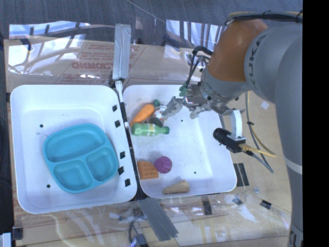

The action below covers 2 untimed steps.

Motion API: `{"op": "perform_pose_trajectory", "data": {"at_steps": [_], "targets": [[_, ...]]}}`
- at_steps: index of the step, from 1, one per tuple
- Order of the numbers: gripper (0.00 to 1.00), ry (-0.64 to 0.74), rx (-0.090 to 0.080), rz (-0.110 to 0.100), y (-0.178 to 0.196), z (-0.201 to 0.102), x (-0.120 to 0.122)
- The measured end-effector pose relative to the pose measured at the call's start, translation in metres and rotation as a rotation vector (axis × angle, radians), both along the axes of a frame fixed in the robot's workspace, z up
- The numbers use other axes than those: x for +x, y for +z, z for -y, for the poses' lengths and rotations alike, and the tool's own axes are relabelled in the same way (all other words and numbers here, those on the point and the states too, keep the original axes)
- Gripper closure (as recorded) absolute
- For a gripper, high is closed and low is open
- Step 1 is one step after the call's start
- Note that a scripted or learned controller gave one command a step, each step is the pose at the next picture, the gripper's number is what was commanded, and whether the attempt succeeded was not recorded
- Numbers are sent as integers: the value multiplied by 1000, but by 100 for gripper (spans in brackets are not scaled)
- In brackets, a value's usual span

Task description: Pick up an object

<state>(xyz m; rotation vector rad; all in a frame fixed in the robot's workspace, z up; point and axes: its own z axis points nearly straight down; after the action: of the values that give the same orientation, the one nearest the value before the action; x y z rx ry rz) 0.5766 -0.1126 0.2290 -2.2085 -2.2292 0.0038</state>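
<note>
Seen from above at a slant, the grey arm (267, 71) reaches in from the right, and its gripper (163, 113) hangs over the upper left part of the right bin (218, 161). The fingers (169, 107) point left toward the toy carrot (142, 113) — whether they are apart or together cannot be told at this size, and nothing is visibly held between them.

The carrot lies tilted near the divide between the bins, its green top toward the gripper. Just below it lies a green bottle (149, 130) on its side, close to the carrot. These two crowd the bin's left wall, so there is little room on that side.

Lower down, a waffle piece (147, 170) sits against the left wall, with a purple round item (163, 164) touching or just beside it. A tan bread-like piece (177, 188) lies near the front rim. The middle and right of this bin's floor are bare white — open space.

The left bin (25, 138) bears a blue divided plate (79, 157), set well in from its walls.
</note>
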Motion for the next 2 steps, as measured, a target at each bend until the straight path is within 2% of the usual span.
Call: {"op": "perform_pose_trajectory", "data": {"at_steps": [1, 2], "targets": [[0, 2, -1, 3, -137, -13, 29], [0, -4, -2, 13, -6, -13, -27]]}}
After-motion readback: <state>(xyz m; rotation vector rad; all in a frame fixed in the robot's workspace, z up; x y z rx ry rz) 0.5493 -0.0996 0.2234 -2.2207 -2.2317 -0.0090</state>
